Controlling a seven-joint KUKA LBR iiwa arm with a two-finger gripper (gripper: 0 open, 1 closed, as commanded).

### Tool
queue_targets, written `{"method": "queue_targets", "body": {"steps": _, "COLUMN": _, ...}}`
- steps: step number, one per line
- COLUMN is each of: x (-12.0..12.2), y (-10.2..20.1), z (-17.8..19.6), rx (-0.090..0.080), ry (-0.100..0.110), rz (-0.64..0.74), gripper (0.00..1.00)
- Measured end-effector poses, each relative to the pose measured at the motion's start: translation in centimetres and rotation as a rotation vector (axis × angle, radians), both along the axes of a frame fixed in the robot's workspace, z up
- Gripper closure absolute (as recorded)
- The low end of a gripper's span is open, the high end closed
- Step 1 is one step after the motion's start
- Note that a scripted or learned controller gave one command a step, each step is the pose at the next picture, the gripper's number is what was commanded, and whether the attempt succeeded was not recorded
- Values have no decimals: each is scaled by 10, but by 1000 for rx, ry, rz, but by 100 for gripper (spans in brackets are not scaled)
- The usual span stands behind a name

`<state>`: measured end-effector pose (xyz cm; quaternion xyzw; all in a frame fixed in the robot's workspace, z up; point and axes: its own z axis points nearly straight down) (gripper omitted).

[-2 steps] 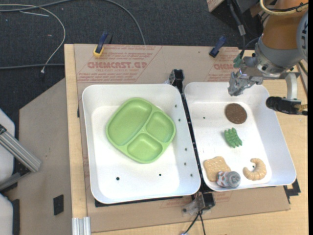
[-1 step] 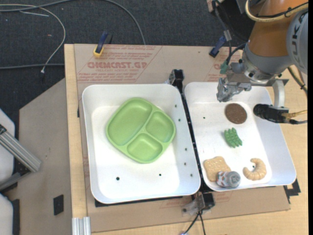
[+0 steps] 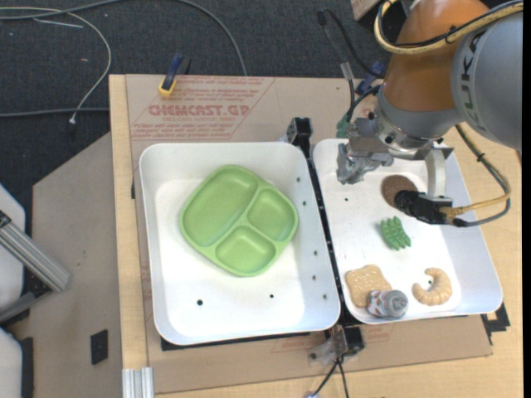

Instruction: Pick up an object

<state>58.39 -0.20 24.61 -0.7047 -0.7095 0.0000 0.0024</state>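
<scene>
The right bin [image 3: 477, 259] holds a brown round disc [image 3: 397, 188], a green ridged toy [image 3: 396, 232], a tan cracker-like piece [image 3: 363, 282], a small grey and red can [image 3: 387, 303] and a curled tan croissant-shaped toy [image 3: 435, 287]. My gripper [image 3: 355, 170] hangs over the bin's far left part, just left of the brown disc, with nothing visible between its fingers. The arm's orange band and grey wrist cover the bin's far edge.
The left bin [image 3: 166, 222] holds a green three-compartment plate [image 3: 239, 219]. Both bins rest on a cardboard sheet [image 3: 207, 106] with a blue and yellow clamp [image 3: 172, 73] at its far edge. Cables lie on the dark floor behind.
</scene>
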Motion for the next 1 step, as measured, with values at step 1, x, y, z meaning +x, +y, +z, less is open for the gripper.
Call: {"method": "queue_targets", "body": {"steps": 1, "x": -29, "y": 43, "z": -15, "rx": -1, "ry": 3, "rz": -2, "gripper": 100}}
